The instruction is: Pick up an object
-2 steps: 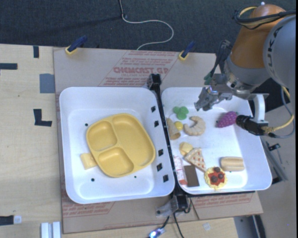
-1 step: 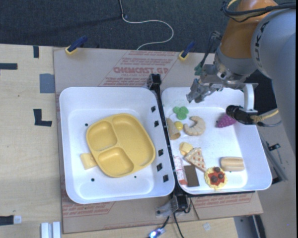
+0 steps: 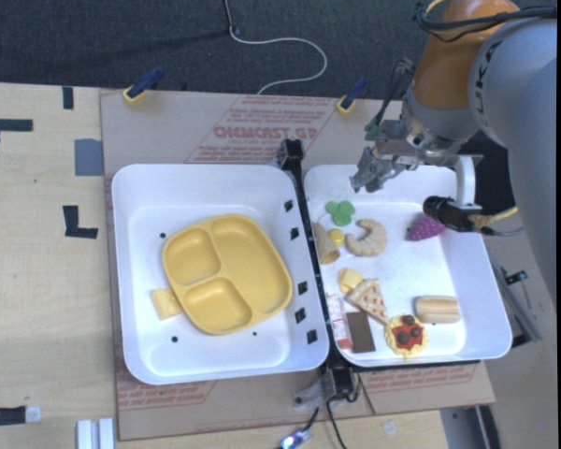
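Gripper (image 3: pixel 367 178) hangs above right bin (image 3: pixel 467 279), apparently empty, near green toy (image 3: pixel 339 212).

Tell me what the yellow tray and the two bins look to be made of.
Yellow tray: likely moulded plastic, smooth with a soft sheen; three compartments formed in one piece with rounded edges. Left bin and right bin: probably thin white plastic, fairly matte, with rounded corners and shallow walls. The exact material cannot be confirmed by sight.

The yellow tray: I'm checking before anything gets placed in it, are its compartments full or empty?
Empty. The yellow tray in the left bin shows three bare compartments; a small yellow block lies outside it.
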Tool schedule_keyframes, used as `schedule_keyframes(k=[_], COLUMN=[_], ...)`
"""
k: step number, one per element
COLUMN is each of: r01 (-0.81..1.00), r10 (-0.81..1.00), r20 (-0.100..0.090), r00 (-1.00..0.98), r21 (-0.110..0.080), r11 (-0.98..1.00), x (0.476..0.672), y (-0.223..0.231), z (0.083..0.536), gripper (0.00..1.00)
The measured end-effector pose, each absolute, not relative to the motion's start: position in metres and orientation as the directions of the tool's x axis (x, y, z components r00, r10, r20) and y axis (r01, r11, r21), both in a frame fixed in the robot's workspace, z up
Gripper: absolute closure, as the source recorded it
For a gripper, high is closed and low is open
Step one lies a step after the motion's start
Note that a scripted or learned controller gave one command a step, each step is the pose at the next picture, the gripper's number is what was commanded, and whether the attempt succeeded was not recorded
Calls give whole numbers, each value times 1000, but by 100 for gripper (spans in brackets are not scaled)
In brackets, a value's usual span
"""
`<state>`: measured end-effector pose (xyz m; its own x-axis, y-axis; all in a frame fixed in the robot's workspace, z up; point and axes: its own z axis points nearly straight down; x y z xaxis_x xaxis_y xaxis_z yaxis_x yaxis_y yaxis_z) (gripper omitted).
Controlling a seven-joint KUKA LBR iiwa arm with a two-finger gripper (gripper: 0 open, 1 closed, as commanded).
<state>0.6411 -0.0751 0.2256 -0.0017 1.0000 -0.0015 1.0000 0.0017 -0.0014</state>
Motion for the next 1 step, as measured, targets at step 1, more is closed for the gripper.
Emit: schedule_keyframes(k=[1], r01=[1000], r10=[1000], r20=[-2], r00=[-1], r21=[-2], r11=[1], x=[629], y=[-74], z=[214], gripper=[100])
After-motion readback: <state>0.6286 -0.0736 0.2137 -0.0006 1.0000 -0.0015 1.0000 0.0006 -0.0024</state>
